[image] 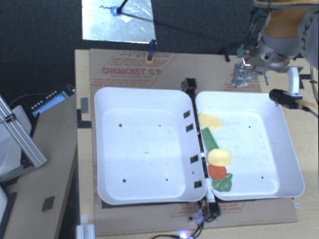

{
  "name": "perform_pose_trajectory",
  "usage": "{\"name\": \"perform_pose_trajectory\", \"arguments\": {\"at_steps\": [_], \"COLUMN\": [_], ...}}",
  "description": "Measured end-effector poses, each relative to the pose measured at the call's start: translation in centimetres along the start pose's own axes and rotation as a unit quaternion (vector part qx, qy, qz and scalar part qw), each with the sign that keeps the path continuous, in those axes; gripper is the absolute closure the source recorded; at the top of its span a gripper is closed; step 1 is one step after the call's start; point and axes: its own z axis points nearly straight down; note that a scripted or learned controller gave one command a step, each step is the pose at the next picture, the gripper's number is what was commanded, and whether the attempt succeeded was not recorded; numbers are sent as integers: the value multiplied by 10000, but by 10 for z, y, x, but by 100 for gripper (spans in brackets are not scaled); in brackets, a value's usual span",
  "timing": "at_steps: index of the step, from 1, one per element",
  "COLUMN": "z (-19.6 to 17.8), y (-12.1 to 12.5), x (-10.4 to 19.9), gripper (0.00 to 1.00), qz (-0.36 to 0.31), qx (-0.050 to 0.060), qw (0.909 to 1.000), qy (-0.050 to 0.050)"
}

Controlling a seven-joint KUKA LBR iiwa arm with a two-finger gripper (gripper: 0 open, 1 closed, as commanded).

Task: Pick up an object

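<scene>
Along the left wall of the right bin (279, 128) lie several small items in a row: a pale yellow piece (210, 121), a long green piece (210, 139), a second yellow piece (219, 157), an orange-red piece (217, 171) and a green leafy piece (223, 182). My gripper (242, 77) hangs high over the bench just beyond the right bin's far rim, well away from the items. Nothing shows between its fingers.
The left bin (144, 143) sits beside the right one, joined by a black hinged strip (195, 133). A black cylindrical part (285, 98) juts over the right bin's far right corner. A shiny metal sheet (118, 13) lies beyond the bench.
</scene>
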Motion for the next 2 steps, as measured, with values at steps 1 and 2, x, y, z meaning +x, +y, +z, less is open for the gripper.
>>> {"name": "perform_pose_trajectory", "arguments": {"at_steps": [1, 2], "z": [-35, -87], "y": [3, 3], "x": [81, 157], "gripper": [100, 100], "qz": [-17, -28], "qx": [-68, -86], "qw": [10000, 10000], "qy": [-2, 7]}}
